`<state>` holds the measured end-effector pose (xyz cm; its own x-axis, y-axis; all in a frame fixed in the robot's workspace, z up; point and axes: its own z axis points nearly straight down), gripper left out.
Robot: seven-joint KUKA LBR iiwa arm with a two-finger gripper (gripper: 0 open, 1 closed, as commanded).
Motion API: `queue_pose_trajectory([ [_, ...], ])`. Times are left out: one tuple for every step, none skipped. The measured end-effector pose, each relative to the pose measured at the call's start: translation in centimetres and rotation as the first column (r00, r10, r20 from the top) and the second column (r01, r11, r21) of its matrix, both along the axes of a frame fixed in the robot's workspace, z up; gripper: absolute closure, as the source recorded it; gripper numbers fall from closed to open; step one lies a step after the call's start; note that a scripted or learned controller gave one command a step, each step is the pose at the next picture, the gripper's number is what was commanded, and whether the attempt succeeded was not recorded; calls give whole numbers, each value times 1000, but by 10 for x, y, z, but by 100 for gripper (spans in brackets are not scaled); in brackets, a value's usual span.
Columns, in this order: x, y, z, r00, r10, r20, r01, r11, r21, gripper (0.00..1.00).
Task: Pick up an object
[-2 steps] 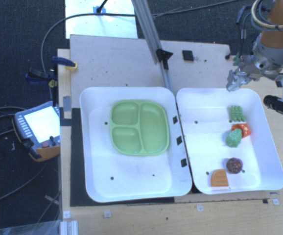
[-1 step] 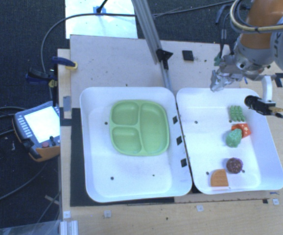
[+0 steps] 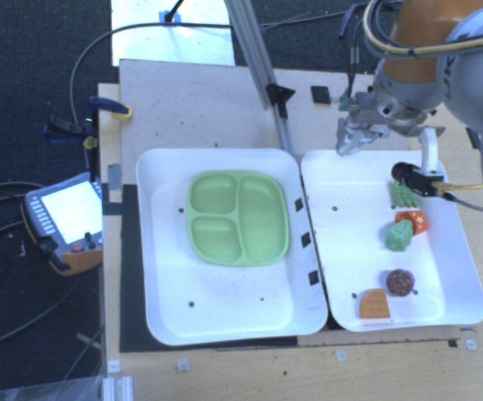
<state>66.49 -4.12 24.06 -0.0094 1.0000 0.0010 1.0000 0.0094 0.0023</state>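
While the gripper (image 3: 352,140) hovers, fingers unreadable, the green bumpy toy (image 3: 399,236) lies in the right bin (image 3: 342,249).

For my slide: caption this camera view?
KUKA arm's gripper above right bin of toy foods; green divided plate in left bin.

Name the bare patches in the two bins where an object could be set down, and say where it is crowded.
Right bin: its left half is bare. Crowded along its right side: green toy, orange-red piece, dark round piece, orange block.
Left bin: bare floor in front of the green divided plate.
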Motion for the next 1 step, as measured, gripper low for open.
queue_pose_trajectory([
  [-11,52,-14,1000,0,-2,0,1000,0,100],
])
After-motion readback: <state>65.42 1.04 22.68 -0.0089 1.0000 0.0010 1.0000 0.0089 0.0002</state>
